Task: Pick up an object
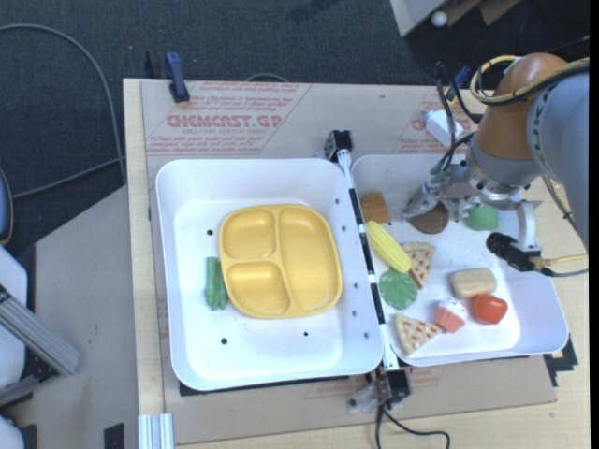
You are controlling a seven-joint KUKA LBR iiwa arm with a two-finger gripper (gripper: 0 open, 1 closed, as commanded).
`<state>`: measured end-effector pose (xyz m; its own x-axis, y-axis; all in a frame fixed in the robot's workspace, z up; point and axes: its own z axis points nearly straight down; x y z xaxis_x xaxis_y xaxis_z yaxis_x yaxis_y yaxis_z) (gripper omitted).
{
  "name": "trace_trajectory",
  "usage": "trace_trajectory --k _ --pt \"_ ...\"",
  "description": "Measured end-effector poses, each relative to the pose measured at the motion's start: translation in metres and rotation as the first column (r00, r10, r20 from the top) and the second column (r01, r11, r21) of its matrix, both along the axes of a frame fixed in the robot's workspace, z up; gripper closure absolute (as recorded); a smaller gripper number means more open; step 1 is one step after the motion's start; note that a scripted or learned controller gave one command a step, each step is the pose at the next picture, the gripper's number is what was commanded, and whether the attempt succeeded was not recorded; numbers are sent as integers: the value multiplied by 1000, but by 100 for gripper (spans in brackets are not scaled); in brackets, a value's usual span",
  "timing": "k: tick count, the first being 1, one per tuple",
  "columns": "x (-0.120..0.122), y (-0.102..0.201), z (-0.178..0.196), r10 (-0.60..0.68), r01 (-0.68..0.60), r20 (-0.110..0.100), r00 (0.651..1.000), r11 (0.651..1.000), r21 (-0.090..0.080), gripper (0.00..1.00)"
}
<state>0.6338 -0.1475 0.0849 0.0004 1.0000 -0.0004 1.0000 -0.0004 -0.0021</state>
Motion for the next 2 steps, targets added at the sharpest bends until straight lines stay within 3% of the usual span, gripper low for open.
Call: trace_trajectory --k 1,2 --pt "1 1 11 1 -1 3 1000 1000 -1 100" --pt "1 1 11 1 -1 2 1000 1000 -1 0"
